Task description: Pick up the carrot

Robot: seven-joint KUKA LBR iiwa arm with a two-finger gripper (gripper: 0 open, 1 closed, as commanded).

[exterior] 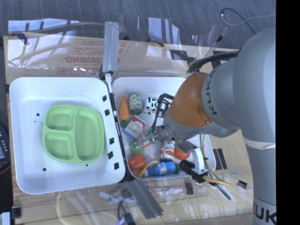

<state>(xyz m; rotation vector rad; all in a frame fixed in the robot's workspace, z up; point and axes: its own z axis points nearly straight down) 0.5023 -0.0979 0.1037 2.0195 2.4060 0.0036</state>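
The carrot (123, 109) lies hard against the left wall of the right bin (154, 82), long axis near upright in view, green top toward the bench front, the can (135, 103) just beside it, while the gripper (157, 134) hangs mid-bin over the clutter, its state I cannot tell

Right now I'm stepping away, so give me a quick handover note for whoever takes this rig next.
Tool: low in the right white bin, among the clutter; its grip cannot be read.
Orange carrot: lying along that bin's left wall, beside a small green-labelled can, apart from the tool.
Left white bin: holds a green divided plate.
Done: nothing yet; carrot is not lifted.
Left: move the tool to the carrot, grasp it, raise it.
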